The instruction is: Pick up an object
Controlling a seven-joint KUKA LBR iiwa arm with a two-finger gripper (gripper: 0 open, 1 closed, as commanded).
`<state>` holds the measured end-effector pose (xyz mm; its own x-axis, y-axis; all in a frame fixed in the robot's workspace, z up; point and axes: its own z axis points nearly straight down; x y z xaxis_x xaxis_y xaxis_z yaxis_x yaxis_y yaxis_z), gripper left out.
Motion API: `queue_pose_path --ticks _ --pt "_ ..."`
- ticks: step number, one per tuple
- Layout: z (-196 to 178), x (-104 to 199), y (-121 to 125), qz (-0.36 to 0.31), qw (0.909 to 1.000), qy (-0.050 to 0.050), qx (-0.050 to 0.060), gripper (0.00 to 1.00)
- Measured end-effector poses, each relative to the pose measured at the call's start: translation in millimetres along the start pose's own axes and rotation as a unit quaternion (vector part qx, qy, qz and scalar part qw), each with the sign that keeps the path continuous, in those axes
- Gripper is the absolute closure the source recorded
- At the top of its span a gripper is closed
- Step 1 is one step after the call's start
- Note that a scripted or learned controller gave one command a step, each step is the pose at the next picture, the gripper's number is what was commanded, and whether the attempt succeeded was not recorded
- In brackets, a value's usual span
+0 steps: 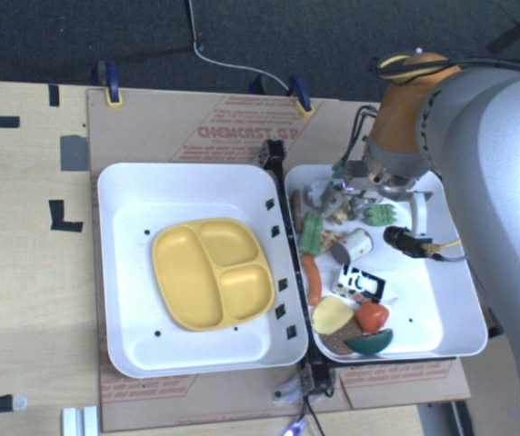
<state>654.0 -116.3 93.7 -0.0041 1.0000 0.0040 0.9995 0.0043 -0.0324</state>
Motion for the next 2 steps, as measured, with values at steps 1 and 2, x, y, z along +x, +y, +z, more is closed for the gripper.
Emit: queue_pose_path --ticks 1,2 --pt "-102 43 -38 0.000 0.9998 -0.002 -0.020 1.00" --pt "-102 21 -87 0.003 0.9999 -0.002 -0.013 1.00"
